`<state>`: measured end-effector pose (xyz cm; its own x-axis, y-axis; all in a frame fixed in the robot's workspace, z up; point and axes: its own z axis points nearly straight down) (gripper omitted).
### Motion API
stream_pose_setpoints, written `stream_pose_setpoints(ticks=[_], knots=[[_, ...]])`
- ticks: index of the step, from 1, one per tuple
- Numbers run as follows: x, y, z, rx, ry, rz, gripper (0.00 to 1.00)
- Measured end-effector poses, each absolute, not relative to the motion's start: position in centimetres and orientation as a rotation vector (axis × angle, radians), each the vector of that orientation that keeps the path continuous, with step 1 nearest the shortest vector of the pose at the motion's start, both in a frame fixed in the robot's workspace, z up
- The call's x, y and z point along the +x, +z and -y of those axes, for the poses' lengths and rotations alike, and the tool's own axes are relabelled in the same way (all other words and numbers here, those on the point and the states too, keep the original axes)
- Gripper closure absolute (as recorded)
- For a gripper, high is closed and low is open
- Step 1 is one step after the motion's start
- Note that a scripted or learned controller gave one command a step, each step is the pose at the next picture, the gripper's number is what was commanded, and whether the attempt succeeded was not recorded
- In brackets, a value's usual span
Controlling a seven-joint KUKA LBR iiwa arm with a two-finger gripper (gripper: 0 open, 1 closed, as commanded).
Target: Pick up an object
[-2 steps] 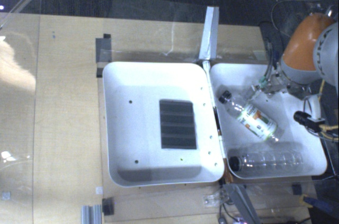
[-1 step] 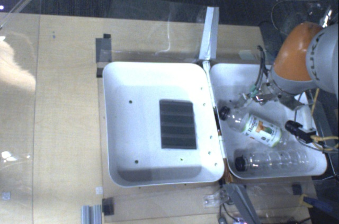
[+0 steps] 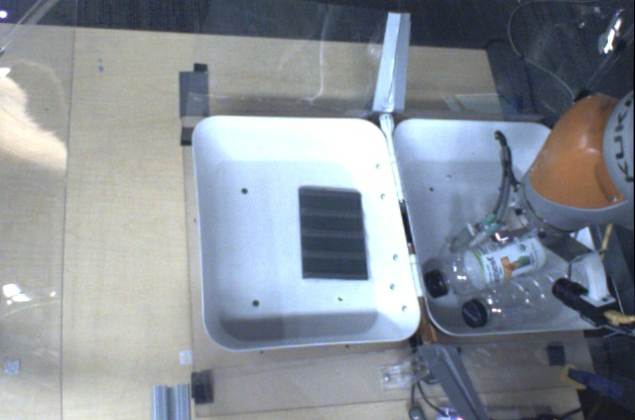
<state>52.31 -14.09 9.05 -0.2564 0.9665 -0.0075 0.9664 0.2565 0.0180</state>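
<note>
Clear plastic bottle (image 3: 501,261): lying on its side in right bin (image 3: 446,160), near edge, black cap (image 3: 436,283) pointing left | gripper (image 3: 499,231): just above bottle, finger state cannot tell | left bin (image 3: 228,210): dark ribbed panel (image 3: 333,232) at centre

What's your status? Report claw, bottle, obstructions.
Claw low in right bin, right above the bottles. Labelled bottle lying on its side; clear bottle beside it, touching. No grasp confirmed. Left bin holds a dark pad.

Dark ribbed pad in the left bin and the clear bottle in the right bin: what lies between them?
In the camera view, between the dark ribbed pad and the clear bottle lie bare white bin floor and the two bins' adjoining walls.
</note>
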Motion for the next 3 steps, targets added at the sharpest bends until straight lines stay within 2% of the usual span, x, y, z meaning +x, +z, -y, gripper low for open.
stream_pose_setpoints(ticks=[1, 2, 3], knots=[[55.0, 9.0, 9.4, 1.774, 0.014, -2.575, 0.00], [57.3, 11.7, 14.8, 1.810, 0.005, -2.560, 0.00], [50.8, 9.0, 14.5, 1.707, 0.014, -2.617, 0.00]])
